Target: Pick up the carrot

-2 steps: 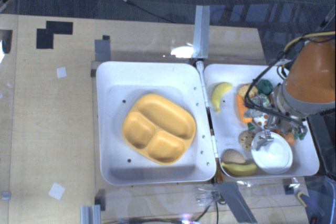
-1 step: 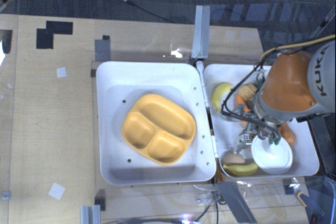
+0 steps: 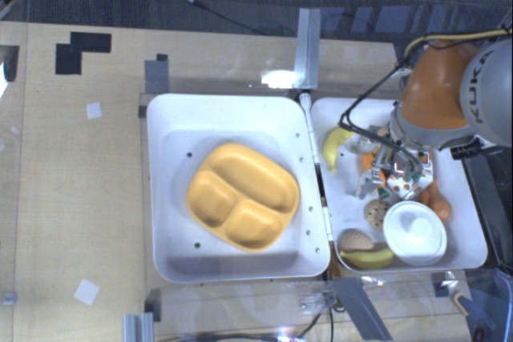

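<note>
Gripper [image 3: 393, 175] down low in the clutter, can't tell how wide or holding what. Carrot [image 3: 367, 161] just left, crammed beside banana [image 3: 335, 146], so awkward angle.

Only partial black letters "KU" readable, printed on grey arm [image 3: 485, 92] casing just beside its orange band [image 3: 433, 88].

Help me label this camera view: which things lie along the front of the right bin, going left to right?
Brown roll with the banana under it → white bowl → orange piece at the bowl's right.
</note>
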`<action>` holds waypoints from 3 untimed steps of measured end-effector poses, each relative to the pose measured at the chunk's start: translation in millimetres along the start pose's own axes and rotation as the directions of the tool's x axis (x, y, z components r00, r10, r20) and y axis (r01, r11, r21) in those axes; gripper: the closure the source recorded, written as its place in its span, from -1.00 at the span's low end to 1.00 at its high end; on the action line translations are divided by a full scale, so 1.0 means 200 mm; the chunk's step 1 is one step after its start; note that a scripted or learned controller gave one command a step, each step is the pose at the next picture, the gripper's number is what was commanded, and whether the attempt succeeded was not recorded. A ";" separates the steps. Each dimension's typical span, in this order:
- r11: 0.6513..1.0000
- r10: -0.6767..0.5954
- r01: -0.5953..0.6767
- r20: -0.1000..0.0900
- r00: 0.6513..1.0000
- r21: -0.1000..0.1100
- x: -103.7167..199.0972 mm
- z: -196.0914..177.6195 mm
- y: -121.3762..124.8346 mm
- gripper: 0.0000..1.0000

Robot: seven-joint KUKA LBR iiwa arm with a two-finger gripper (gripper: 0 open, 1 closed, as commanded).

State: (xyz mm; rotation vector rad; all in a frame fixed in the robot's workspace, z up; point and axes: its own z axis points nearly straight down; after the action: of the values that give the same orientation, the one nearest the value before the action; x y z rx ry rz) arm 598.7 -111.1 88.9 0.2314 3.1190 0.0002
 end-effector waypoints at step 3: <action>0.997 0.074 -0.074 0.001 0.997 0.000 0.00 0.00 0.14 -1.00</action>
State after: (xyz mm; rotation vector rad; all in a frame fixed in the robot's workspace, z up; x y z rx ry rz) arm 602.8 -83.2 89.2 0.3468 3.1075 0.0004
